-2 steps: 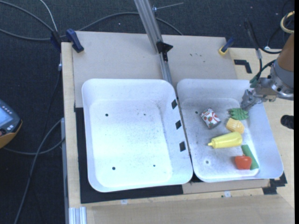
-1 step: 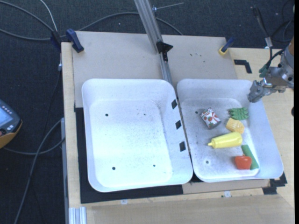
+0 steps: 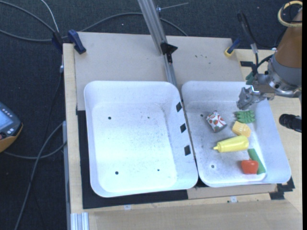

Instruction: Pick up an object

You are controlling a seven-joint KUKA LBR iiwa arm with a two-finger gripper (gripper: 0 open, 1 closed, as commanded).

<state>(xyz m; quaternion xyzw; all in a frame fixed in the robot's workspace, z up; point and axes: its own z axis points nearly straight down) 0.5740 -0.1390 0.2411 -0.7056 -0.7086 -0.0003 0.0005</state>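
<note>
My gripper [image 3: 244, 102] hangs over the far right part of the right bin [image 3: 201, 96], just above a green leafy toy [image 3: 245, 116]. Nothing shows between its fingers. Below the green toy lies a small yellow piece [image 3: 241, 128], then a yellow squeeze bottle [image 3: 232, 144] lying on its side. A small red and white crumpled object [image 3: 216, 121] sits left of them. A red toy with a green stalk [image 3: 251, 165] rests near the bin's front right corner.
The left bin [image 3: 96, 97] stands beside the right one, with black clips [image 3: 183, 127] along the shared edge. A slanted metal pole [image 3: 152, 20] rises behind the bins. Cables lie on the dark floor at left.
</note>
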